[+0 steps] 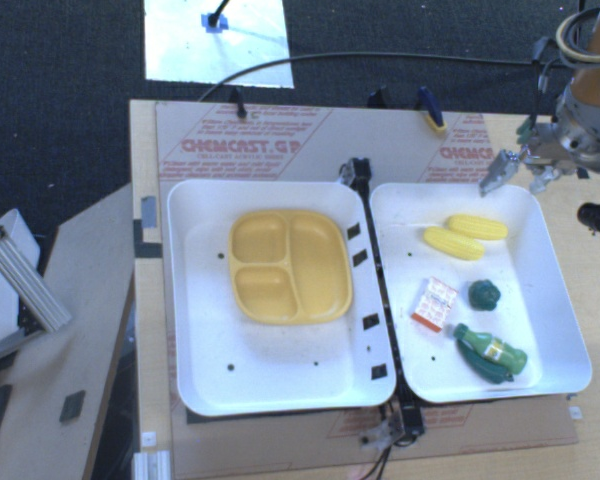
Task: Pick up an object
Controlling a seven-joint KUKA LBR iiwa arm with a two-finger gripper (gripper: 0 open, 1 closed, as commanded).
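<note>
Two white bins sat side by side at the frame's centre. We saw a yellow divided tray [289,266] lying flat in the left bin [205,368]. In the right bin [550,268] lay two yellow corn pieces [466,235] touching near its upper part, a small orange-and-white packet [435,303] toward the middle, a dark green round piece [484,294] just beside it, and a green bottle [490,353] lower right. At the upper right, the gripper [520,171] hovered over the right bin's far rim with its fingers spread and nothing between them, apart from every object.
</note>
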